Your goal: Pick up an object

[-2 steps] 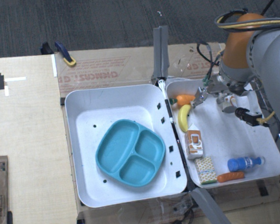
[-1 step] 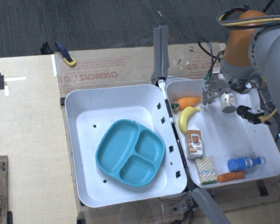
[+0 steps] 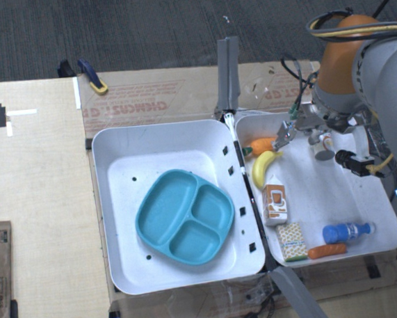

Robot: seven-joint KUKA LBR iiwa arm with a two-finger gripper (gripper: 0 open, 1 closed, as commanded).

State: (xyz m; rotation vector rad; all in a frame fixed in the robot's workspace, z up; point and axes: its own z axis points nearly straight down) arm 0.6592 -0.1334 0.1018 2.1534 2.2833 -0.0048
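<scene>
The right bin (image 3: 369, 194) holds several objects. A yellow banana (image 3: 261, 167) lies at its upper left, with an orange item (image 3: 261, 144) just behind it. Below the banana are a small white and orange carton (image 3: 276, 204), a tan speckled block (image 3: 291, 240), an orange carrot (image 3: 327, 251) and a blue bottle (image 3: 344, 232). My gripper (image 3: 285, 134) reaches down from the right into the bin's far left corner. Its tip is right beside the orange item and just above the banana's stem end. Nothing shows as lifted.
The left bin (image 3: 115, 198) holds a blue three-part plate (image 3: 184, 216). A grey divider post (image 3: 228, 75) rises between the bins at the back. The arm's wrist and cables (image 3: 340, 106) hang over the right bin's far right part. A blue and yellow clamp (image 3: 91, 78) lies on the bench.
</scene>
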